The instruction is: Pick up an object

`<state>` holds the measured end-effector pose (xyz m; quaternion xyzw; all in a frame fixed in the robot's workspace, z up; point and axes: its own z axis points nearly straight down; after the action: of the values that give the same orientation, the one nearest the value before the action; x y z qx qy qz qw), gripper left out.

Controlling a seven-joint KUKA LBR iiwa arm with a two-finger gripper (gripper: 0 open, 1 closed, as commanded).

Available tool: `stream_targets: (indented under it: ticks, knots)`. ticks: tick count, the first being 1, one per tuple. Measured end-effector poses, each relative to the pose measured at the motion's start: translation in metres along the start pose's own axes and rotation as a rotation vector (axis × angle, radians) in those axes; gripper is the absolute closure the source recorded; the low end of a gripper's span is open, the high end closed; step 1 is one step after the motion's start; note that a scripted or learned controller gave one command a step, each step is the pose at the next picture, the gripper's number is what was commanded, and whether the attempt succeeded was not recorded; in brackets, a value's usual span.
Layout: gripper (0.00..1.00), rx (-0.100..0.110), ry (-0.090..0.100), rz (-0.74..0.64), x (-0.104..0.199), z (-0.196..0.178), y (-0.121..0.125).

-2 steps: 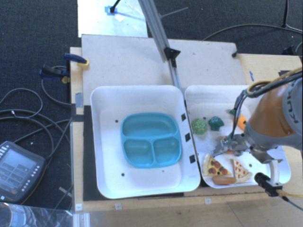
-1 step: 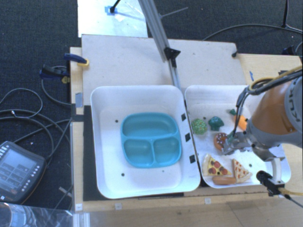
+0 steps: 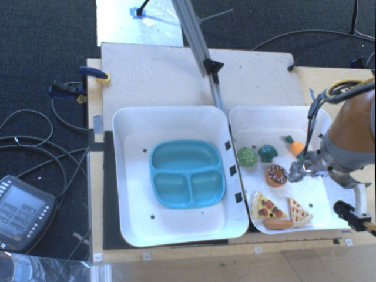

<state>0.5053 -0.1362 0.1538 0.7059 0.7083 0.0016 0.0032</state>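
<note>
Camera view: two pizza slices point(image 3: 265, 205), one donut point(image 3: 276, 175), one tool point(image 3: 295, 173) whose opening I cannot tell.

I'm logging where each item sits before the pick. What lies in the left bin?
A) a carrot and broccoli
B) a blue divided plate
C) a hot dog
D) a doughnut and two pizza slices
B: the blue divided plate lies alone in the left bin, while the toy foods such as the doughnut sit in the right bin.

Wooden bench point(image 3: 194, 257), two white bins point(image 3: 132, 175) side by side
</note>
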Motion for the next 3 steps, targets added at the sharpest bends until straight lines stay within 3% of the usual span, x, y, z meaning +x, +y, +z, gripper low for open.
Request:
stream_targets:
  ticks: [2, 3]
  knots:
    - [1.00, 0.001, 0.001, -0.003, -0.008, -0.077, 0.005]
    - [1.00, 0.003, 0.004, -0.008, 0.041, -0.088, 0.029]
